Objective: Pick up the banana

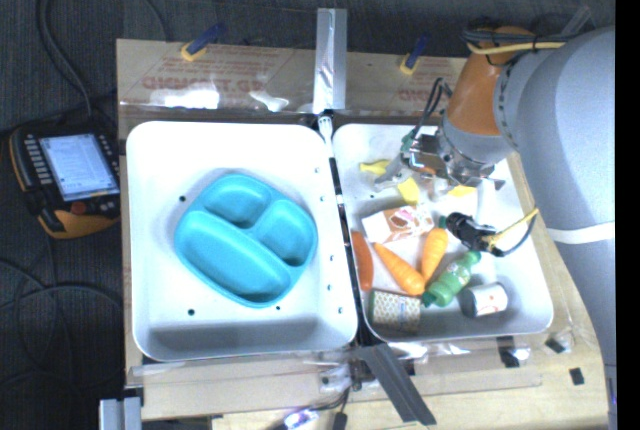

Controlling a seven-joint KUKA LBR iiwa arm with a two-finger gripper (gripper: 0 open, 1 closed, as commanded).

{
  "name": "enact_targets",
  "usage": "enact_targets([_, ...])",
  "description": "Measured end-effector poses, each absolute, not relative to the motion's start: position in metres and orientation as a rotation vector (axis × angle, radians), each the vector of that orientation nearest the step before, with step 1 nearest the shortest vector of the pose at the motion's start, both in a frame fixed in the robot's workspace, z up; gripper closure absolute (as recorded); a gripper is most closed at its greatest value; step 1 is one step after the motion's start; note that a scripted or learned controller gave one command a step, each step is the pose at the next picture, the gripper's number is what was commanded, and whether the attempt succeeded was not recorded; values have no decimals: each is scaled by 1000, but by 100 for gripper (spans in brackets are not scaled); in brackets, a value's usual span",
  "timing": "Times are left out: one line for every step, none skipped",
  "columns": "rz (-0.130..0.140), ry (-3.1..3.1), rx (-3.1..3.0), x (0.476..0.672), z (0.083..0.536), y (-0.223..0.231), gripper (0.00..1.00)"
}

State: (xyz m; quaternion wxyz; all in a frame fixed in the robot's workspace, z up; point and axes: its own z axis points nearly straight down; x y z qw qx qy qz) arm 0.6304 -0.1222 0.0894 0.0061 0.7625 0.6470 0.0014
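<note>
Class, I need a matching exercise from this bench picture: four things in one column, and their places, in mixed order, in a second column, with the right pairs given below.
Things
1. blue tray
2. green bottle
3. banana
4. gripper

Places
A. upper left part of the right bin, beside the gripper
B. middle of the left bin
C. over the upper part of the right bin
D. lower part of the right bin, next to two carrots

Right pairs: 1-B, 2-D, 3-A, 4-C
</note>
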Motion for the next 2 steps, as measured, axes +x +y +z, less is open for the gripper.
enact_targets([1, 2027, 2385, 630, 99, -122, 100])
enact_targets([-8, 1621, 2688, 654, 230, -111, 100])
